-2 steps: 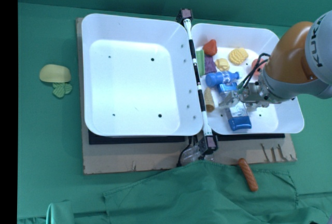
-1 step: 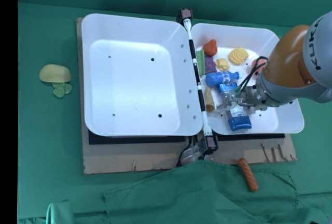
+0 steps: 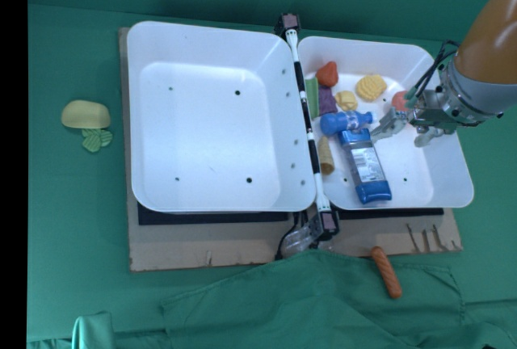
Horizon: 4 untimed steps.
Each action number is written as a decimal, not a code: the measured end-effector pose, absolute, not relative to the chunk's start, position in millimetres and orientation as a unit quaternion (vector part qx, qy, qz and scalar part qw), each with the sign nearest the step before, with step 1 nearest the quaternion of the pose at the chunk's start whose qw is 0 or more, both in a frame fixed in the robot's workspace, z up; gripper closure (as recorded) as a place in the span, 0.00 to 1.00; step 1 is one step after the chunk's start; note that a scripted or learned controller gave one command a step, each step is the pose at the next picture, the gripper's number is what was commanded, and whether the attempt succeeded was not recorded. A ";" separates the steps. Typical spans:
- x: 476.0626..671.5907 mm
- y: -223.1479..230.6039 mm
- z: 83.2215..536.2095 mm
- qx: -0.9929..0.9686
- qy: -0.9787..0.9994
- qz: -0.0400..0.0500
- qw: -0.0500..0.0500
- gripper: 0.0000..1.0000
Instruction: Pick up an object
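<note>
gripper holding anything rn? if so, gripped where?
Cannot tell. The gripper sits low in the right bin, next to a small red object and near the blue bottle, but no item is visibly between its fingers.

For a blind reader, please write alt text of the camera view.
The end effector hangs over the right bin, which holds a blue bottle and small toys. The left bin sits beside it on green cloth.
</note>
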<state>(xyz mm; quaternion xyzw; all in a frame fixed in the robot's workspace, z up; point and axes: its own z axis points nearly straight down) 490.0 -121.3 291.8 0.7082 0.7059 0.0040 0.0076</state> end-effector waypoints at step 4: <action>502.0 -51.5 279.7 0.708 0.706 0.001 0.002 0.00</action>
